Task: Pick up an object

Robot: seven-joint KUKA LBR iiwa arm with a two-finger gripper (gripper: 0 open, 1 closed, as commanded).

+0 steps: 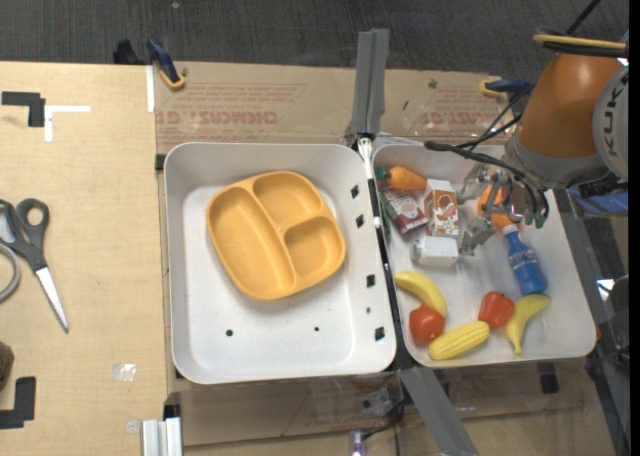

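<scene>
Objects are heaped in the right bin point(575, 344); the gripper point(492, 212) is hung above the white box point(437, 251), its state not discernible. A single isolated item should be targeted, approached squarely.

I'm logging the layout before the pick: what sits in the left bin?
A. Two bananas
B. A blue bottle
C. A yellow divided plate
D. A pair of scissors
C: the yellow divided plate lies alone in the left bin, while the blue bottle and both bananas are in the right bin, and the scissors lie on the bench.
</scene>
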